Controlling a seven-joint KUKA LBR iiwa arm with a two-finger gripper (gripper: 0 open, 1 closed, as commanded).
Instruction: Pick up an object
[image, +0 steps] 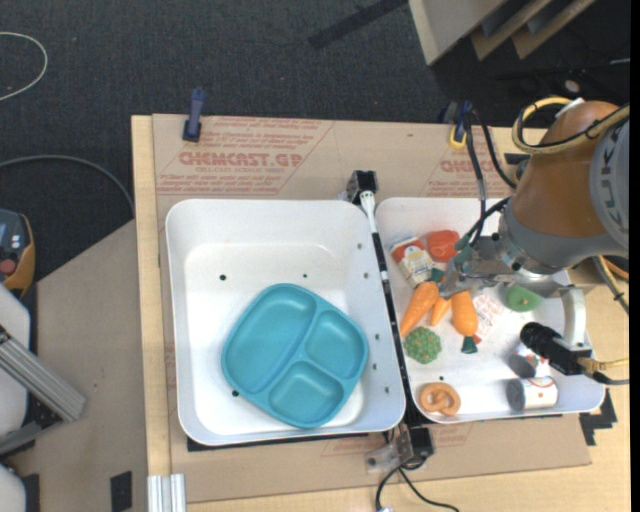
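The fingers (466, 272) hang low over the right bin (590, 400), just above two carrots (440, 305) lying side by side near its middle; whether they are wide, narrow or gripping anything cannot be told. Beside the carrots sit a broccoli floret (423, 345), a red tomato (441, 243), a pretzel (439, 399) and a green piece (521, 296). In the left bin (190, 300) lies a blue divided plate (293, 353). Both bins rest on the desk (260, 155).

Turquoise plate (293, 352), orange carrots (418, 307), green broccoli (423, 345), white bins (190, 300).
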